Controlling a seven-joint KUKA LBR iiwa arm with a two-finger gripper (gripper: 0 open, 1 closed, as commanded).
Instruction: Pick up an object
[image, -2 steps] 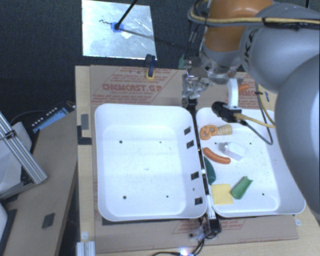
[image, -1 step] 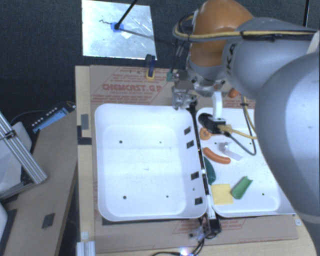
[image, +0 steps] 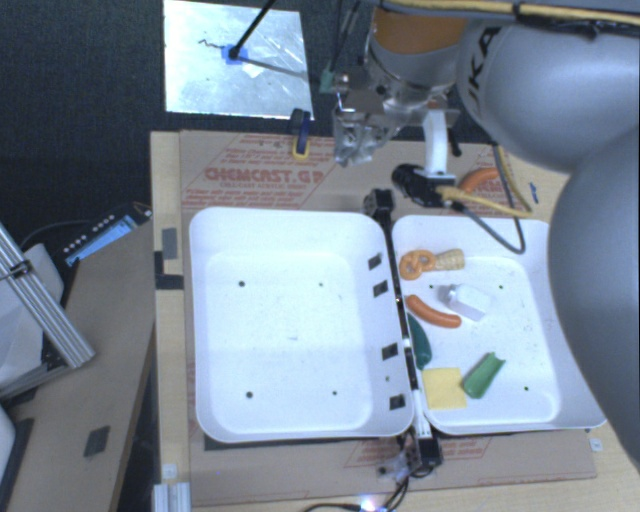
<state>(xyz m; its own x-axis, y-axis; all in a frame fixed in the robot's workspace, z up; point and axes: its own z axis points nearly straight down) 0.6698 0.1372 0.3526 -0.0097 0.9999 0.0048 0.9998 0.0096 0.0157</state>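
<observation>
While my gripper hangs at twelve o'clock, its grip unreadable, I see a glossy orange sausage beside a spongy yellow block.

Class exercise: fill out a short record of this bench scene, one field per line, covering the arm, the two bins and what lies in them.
arm: grey, orange band, reaching in from the right
gripper: above the bench, behind the bins
left bin: white, shallow
right bin: white, shallow, holds the items
items: pretzel piece, orange sausage, white block, green piece, yellow square
held: nothing seen between the fingers
</observation>
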